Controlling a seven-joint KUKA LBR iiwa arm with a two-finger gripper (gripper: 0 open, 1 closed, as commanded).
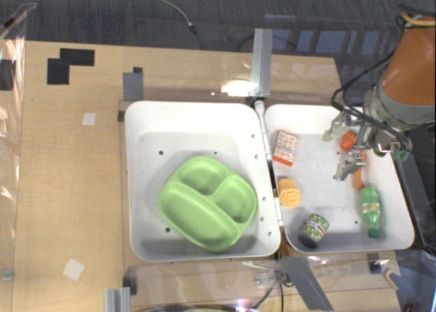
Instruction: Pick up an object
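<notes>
My gripper hangs low over the back right part of the right bin. Its two grey fingers stand apart, so it is open. An orange carrot-like piece lies close beside and partly under the fingers, and its lower end shows past the near finger. I cannot tell whether the fingers touch it. A green bottle lies just in front of the gripper. Further left are a red and white carton, a yellow-orange corn piece and a small can.
The left bin holds a green divided plate. A metal divider runs between the bins. Black cables loop from the arm's wrist over the right bin's far right corner.
</notes>
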